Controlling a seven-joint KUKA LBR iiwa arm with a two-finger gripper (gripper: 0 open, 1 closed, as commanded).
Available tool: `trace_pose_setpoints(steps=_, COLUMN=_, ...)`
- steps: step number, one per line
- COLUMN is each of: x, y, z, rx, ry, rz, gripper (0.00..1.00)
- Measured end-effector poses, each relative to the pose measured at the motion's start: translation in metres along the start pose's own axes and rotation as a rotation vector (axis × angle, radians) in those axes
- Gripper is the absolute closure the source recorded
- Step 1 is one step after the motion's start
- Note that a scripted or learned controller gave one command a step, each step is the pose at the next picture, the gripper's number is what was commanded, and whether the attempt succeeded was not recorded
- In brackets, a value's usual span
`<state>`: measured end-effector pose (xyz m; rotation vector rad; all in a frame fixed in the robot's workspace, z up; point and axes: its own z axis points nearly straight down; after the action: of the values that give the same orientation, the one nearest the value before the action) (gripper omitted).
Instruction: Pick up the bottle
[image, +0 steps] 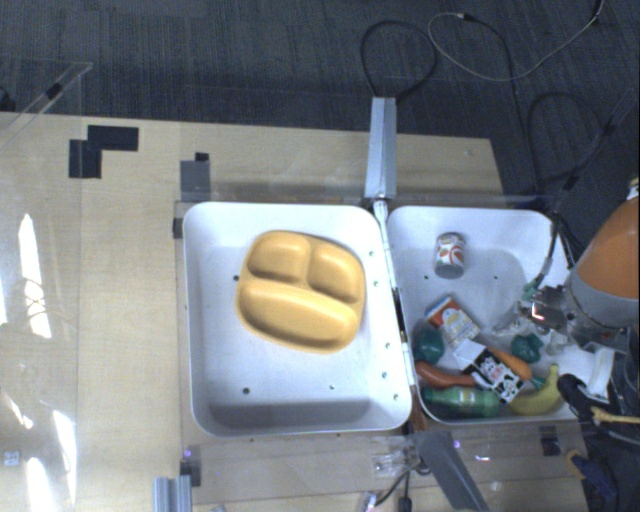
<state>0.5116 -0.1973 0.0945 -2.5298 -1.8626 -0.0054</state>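
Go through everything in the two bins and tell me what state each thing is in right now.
Yellow tray: alone in the left bin, flat.
Can: right bin, apart from the pile.
Green bottle: lying on its side at the near wall, not held.
Carrot: lying beside the bottle.
Banana: lying in the near corner.
Gripper: over the right bin.

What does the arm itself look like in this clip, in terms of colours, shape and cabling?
At the view's right edge, the arm shows a rounded orange band over a grey housing. Below it the wrist is a cluttered grey and white metal assembly with a small reddish light, and thin dark cables run beside it. The gripper is small and blurred.
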Motion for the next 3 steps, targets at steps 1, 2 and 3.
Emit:
trace_pose_setpoints(steps=1, x=0.0, y=0.001, z=-0.008, rx=0.001, ry=0.0, rz=-0.003, gripper=1.0)
trace_pose_setpoints(steps=2, x=0.064, y=0.042, z=-0.101, rx=0.001, ry=-0.003, rz=-0.027, gripper=1.0)
trace_pose_setpoints(steps=3, x=0.082, y=0.076, z=-0.001, rx=0.002, ry=-0.003, rz=0.188, gripper=1.0)
